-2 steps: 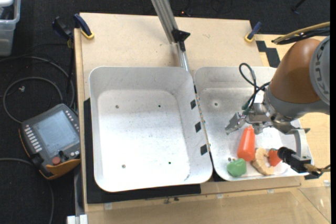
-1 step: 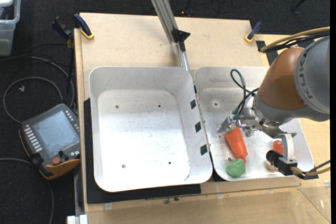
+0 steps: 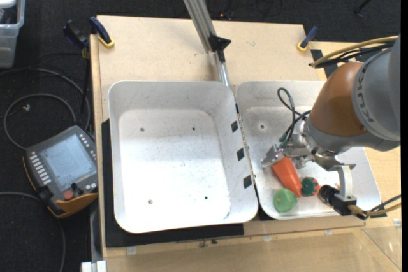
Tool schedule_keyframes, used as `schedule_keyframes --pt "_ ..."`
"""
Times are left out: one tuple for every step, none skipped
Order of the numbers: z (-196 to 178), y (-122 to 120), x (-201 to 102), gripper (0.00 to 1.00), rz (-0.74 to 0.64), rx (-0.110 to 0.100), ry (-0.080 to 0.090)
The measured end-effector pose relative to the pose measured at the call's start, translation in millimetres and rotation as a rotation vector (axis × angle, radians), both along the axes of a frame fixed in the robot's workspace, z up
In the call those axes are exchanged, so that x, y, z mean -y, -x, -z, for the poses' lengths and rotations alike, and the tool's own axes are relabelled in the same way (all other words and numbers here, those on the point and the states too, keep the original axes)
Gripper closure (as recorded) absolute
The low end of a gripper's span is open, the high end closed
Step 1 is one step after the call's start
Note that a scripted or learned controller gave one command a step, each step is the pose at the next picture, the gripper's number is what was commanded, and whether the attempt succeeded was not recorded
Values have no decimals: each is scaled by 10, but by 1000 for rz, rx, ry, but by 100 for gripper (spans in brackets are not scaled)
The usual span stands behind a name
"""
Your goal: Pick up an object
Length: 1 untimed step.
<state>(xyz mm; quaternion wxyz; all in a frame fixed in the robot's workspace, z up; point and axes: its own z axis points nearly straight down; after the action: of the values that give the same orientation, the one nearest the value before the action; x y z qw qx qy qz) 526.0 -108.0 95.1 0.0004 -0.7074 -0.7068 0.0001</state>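
Left of the gripper [image 3: 285,155] lies the big white bin [image 3: 127,137], nothing in it. Around the gripper sits the smaller bin [image 3: 255,105], where an orange carrot-shaped toy [image 3: 289,176] lies just below, then a green ball [image 3: 285,200] and a small teal piece [image 3: 310,186]. The arm [image 3: 347,105] hides the finger gap, so I cannot tell its state.

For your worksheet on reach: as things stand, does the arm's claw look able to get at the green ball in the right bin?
Probably yes. The claw hangs in the right bin above the orange carrot-like toy, and the green ball lies just beyond it, uncovered from above. The toy and the bin's near wall crowd it.
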Motion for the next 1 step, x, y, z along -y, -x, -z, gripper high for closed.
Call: schedule_keyframes --pt "-108 -5 -2 100 0 2 0"
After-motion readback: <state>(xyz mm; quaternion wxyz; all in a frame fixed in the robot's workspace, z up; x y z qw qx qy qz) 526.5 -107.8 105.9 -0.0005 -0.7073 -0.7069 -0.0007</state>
